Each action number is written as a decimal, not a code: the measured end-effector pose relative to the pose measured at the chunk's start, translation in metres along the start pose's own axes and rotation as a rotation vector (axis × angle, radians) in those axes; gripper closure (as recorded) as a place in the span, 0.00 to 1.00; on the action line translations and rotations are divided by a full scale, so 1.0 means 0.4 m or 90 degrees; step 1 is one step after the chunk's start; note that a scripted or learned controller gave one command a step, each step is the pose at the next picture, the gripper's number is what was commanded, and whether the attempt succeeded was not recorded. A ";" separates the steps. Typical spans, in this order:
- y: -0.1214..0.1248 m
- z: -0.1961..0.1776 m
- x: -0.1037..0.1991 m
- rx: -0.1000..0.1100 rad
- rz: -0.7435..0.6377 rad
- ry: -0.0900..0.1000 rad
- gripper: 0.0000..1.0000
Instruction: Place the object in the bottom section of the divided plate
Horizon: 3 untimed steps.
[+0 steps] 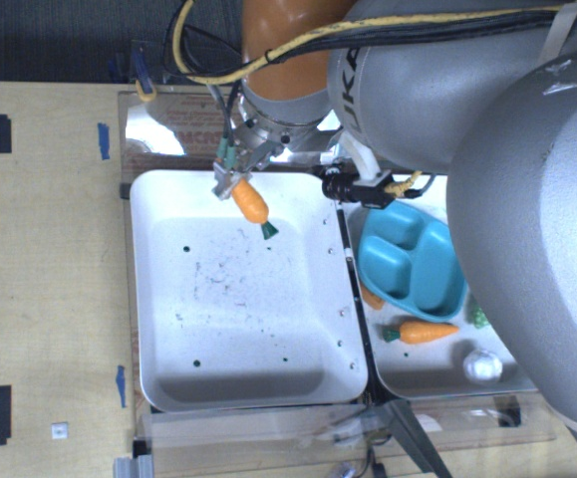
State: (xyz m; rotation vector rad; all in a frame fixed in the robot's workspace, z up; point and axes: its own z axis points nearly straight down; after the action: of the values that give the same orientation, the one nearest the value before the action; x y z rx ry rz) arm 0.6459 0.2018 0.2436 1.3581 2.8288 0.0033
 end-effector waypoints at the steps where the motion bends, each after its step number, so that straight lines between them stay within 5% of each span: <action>1: 0.005 -0.028 -0.001 -0.003 0.000 -0.002 1.00; 2: -0.022 0.001 0.066 0.003 0.017 0.002 1.00; 3: -0.217 0.000 0.103 0.002 -0.152 0.002 1.00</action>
State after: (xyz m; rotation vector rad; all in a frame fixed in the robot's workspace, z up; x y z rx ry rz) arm 0.5524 0.1794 0.2433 1.0129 2.9746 -0.0007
